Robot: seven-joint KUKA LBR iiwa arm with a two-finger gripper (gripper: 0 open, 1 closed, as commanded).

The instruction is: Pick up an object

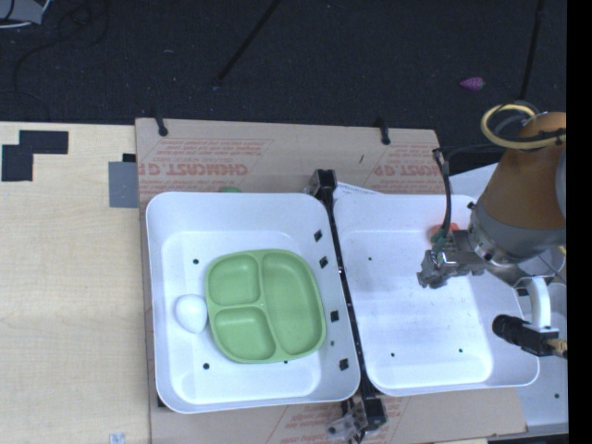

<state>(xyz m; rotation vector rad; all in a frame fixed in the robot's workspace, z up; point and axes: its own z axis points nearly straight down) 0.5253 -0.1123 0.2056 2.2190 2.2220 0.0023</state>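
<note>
My gripper (433, 276) hangs low over the right bin (416, 359), near its right wall; can't tell its state from this angle, nothing visibly held. Pickable stuff sits in the left bin (171, 220): green divided plate (265, 305) w/ a white egg-shaped object (191, 314) touching its left edge. Both lie well left of the gripper, across the divider. Plate's long axis runs roughly near-far. I'd guess the egg's the easier grab.
</note>
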